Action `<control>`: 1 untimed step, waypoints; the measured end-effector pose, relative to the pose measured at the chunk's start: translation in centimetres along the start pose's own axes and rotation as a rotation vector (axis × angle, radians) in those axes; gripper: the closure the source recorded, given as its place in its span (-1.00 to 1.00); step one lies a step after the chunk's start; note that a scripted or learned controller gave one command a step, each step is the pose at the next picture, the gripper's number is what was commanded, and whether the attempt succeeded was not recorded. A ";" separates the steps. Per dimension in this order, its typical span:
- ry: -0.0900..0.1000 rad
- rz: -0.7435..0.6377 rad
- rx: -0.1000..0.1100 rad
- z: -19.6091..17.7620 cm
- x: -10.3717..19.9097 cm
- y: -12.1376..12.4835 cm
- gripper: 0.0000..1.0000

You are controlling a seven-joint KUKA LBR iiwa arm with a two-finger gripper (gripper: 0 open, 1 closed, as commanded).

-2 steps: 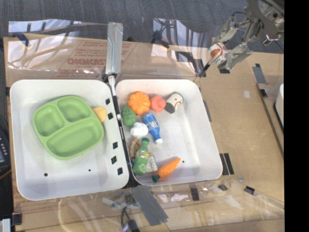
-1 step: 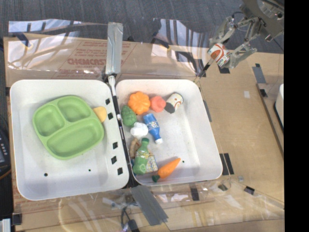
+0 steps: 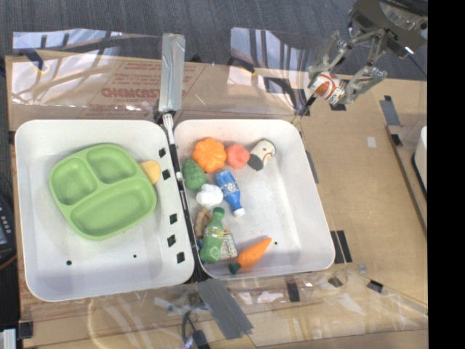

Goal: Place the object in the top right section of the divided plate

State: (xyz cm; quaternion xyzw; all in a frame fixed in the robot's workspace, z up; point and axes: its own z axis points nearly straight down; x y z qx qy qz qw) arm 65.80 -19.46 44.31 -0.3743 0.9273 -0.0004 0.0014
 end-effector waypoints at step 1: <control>-0.001 -0.519 0.000 0.1 -0.3 0.3 1.00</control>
